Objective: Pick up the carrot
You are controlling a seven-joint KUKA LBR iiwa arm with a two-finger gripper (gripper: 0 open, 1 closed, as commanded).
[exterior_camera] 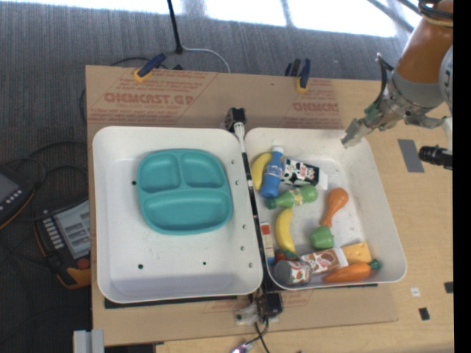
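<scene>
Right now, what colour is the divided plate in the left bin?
Teal, a blue-green. The divided plate shows best in the camera view.

the scene was lit brightly from above, glare was thrown across the carpet's top, and soft blur was seen throughout.

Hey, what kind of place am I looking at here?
Probably a robot lab bench: a grey and orange robot arm over two shallow white plastic bins, clamped brown cardboard sheet, plastic toy food like an orange carrot.
</scene>
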